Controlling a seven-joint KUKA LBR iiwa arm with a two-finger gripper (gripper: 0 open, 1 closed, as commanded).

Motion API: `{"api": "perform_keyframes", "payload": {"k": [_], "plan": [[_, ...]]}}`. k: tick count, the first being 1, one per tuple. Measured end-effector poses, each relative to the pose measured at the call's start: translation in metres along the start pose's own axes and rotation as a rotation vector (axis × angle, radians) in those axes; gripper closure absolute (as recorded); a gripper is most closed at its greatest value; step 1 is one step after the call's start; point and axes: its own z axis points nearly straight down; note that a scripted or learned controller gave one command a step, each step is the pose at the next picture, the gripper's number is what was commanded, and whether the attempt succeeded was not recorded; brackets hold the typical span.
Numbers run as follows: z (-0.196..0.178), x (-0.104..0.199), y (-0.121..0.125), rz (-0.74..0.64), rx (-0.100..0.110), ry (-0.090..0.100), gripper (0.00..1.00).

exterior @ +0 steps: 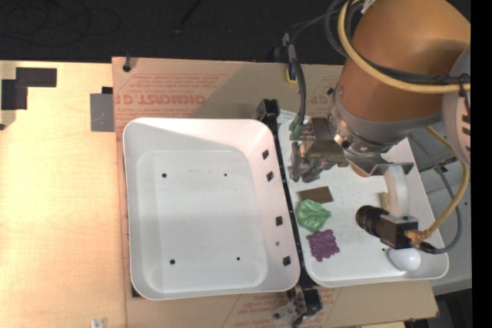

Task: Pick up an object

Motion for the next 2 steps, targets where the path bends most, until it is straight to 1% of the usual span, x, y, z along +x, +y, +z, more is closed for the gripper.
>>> {"api": "perform_keyframes", "payload": {"k": [1,2], "plan": [[-0.103,0.022,0.043,-0.001,-0.007,0.001,1.00],[-0.034,-0.061,-0.014,0.009,0.012,-0.002,1.00]]}}
